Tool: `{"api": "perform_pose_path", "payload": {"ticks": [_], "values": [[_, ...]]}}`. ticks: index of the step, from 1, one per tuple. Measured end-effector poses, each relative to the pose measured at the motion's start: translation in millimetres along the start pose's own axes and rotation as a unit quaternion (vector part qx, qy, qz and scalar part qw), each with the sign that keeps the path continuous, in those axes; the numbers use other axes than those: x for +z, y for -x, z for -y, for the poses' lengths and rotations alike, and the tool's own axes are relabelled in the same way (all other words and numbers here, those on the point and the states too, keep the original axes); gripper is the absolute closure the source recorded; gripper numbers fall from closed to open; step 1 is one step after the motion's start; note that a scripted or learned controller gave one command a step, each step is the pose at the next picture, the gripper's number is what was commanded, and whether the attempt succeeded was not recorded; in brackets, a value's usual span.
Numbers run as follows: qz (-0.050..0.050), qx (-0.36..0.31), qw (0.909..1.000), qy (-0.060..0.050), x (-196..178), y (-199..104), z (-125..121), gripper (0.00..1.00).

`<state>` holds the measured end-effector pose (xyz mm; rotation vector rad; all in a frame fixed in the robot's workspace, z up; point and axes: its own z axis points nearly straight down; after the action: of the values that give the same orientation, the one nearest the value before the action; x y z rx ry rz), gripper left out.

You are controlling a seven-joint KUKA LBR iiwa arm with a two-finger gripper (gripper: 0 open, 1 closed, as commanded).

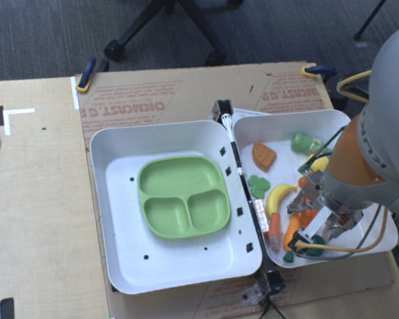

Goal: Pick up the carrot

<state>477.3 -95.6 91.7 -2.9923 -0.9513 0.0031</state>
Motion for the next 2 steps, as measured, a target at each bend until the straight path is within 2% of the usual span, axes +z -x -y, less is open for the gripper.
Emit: {"api": "perform_pose_path", "payload": {"ticks": [2], "values": [[0.0,0.0,1.0,0.0,0.0,0.0,0.0,0.0]]}}
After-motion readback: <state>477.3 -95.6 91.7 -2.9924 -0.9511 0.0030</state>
